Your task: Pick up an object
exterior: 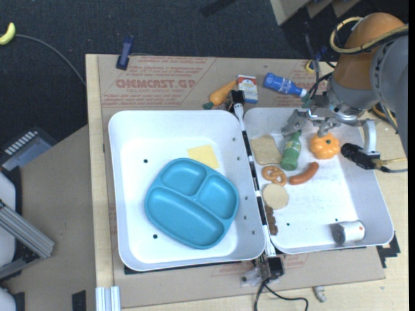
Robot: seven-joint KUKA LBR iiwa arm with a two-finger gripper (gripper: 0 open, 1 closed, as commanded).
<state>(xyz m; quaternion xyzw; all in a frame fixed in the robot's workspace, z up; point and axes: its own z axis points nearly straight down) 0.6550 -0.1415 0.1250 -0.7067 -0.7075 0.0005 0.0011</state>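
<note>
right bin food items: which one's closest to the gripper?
The green bottle, lying right under the gripper. The orange fruit, sausage and pretzel sit farther off.

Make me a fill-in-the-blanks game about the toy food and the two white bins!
1. The blue divided plate lies in the ____ bin.
2. The yellow cheese slice pokes out from under the ____ plate.
3. The pretzel lies in the same bin as the sausage, the ____ one.
4. The gripper hangs between the green bottle and the ____ pumpkin.

Missing words: left; blue; right; orange
</note>
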